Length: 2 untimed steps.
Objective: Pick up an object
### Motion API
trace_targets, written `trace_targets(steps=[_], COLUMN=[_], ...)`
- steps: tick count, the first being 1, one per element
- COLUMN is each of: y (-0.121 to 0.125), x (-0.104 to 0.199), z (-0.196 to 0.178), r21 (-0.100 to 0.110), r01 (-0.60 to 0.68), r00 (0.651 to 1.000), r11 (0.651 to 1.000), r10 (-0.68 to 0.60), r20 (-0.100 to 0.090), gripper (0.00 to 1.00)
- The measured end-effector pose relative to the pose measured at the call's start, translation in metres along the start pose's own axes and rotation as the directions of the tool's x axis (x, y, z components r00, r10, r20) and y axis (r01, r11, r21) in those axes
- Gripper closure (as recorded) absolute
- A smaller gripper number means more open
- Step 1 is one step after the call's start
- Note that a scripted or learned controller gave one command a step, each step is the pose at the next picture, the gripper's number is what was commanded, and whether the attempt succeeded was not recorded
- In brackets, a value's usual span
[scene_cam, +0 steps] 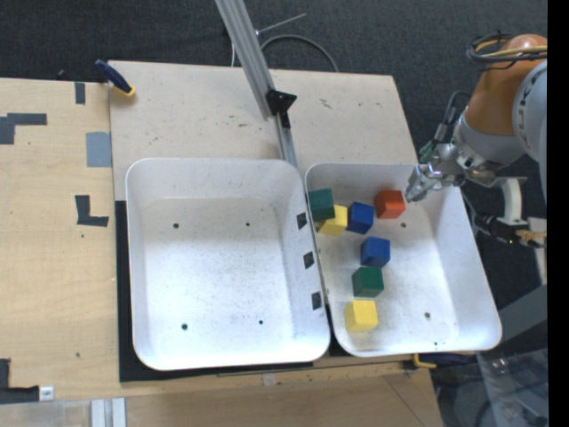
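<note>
The right bin [473,254] holds several small cubes. A red cube [389,204] lies near its far right corner, with a blue cube [360,217], a yellow cube [334,222] and a green cube [321,203] in a cluster to its left. Nearer the front lie another blue cube [375,251], a green cube [367,281] and a yellow cube [361,314]. My gripper [417,189] hangs just right of the red cube, close to the bin's right wall, its tip pointing down and left. Nothing shows in its grasp.
The left bin [213,265] stands beside the right one, sharing a raised divider [307,238]. A slanted metal rail [253,52] crosses the back of the bench. A blue and yellow clamp [116,76] lies at the far left.
</note>
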<state>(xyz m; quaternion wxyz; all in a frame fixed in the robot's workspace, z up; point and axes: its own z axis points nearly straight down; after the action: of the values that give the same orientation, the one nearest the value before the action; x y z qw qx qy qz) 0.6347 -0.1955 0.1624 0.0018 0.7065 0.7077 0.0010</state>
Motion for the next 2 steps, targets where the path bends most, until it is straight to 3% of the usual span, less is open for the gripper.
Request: trace_targets(steps=[2], y=[0.010], x=[0.000], z=[-0.108], r21=[-0.002], r01=[0.001], r00=[1.000], r11=[1.000], r10=[-0.001], r20=[0.001], gripper=[1.00])
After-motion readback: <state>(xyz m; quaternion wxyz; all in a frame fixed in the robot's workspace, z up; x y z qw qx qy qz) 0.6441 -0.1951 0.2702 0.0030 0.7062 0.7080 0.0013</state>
